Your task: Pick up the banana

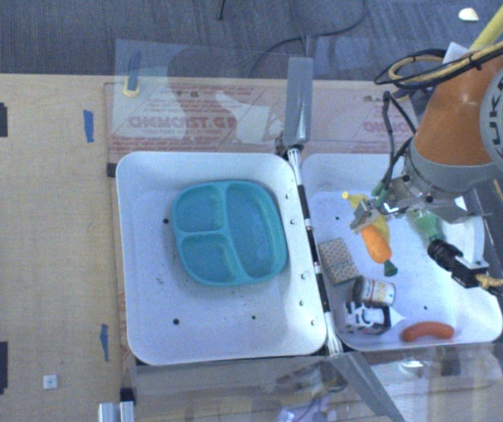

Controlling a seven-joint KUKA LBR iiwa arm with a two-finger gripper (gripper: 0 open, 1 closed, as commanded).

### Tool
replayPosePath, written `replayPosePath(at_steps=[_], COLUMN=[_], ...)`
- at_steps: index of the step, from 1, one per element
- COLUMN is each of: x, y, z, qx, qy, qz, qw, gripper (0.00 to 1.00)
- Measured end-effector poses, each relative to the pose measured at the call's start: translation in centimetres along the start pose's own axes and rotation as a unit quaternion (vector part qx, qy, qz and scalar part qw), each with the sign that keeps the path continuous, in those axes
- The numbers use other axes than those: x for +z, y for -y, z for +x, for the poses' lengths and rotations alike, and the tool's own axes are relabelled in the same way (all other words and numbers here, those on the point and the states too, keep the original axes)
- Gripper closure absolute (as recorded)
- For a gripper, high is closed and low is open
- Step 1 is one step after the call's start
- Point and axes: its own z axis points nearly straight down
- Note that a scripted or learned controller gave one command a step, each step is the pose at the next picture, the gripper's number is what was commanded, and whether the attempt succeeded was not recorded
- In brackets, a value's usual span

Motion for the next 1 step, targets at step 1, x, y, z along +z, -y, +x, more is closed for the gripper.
replayPosePath(at_steps=[1], x=[-0.74], y=[-1.23], z=[-0.46], qx=[-0.120], qy=[0.001], qz=[-0.001], qw=[0.9928], gripper=[1.00])
